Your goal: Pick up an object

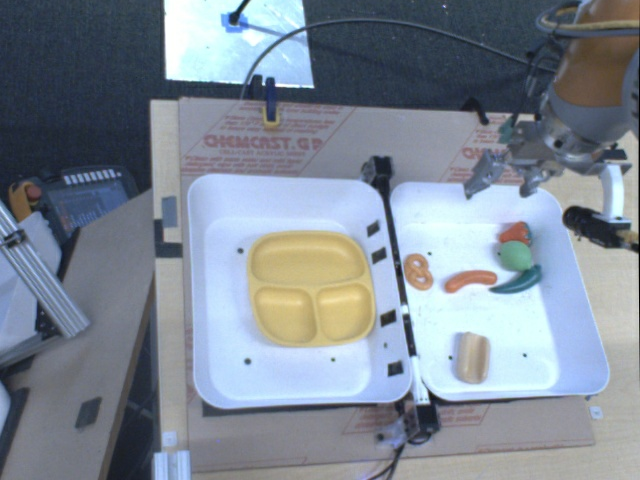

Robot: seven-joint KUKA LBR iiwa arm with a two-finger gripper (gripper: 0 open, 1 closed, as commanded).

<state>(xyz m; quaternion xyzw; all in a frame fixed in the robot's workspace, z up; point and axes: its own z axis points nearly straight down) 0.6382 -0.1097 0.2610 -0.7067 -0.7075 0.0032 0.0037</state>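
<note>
A dark carpeted floor (80, 58) lies behind a light wooden worktop (130, 298), on which a cardboard sheet (300, 138) printed with red lettering carries two shallow white bins side by side. The left bin (215, 208) holds a yellow divided plate (308, 288) with three compartments, lying flat near its middle.

The right bin (570, 363) holds the small items. An orange pretzel-shaped toy (418, 271) lies near the bin's left wall. Just to its right is an orange sausage-shaped toy (470, 281). Toward the right wall a green round piece (516, 256) touches a red-orange piece (515, 233) above it and a dark green pepper-like piece (520, 280) below it. A tan bread-roll toy (472, 356) rests alone near the front of the bin, well apart from the others.

The grey arm with its orange band (600, 38) reaches in from the right. The gripper (505, 178) hangs above the rear edge of the right bin, its fingers (480, 180) spread apart with nothing between them, clear of the toys below.

A silver sheet (235, 28) lies on the floor beyond the worktop.
</note>
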